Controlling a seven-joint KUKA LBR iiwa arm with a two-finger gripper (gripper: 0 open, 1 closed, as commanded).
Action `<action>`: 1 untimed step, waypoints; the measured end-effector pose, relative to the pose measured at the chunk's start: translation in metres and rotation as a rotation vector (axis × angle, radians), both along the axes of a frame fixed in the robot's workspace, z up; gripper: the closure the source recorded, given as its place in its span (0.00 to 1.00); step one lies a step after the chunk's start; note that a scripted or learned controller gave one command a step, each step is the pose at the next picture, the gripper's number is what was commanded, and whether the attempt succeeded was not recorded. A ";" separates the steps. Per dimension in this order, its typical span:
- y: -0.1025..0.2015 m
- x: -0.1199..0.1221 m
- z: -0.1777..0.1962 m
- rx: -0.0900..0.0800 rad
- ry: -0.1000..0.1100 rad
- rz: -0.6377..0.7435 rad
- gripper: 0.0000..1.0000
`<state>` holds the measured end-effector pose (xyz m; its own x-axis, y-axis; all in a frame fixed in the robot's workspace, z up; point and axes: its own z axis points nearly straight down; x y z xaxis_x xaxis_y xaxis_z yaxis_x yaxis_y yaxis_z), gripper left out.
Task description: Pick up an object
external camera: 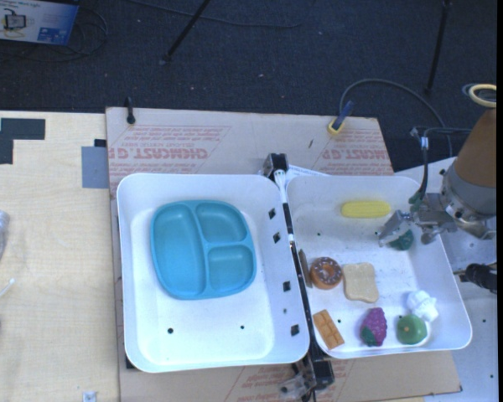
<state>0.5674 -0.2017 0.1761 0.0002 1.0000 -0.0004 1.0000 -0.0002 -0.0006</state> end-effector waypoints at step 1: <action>0.035 -0.074 -0.037 0.003 0.004 -0.001 0.00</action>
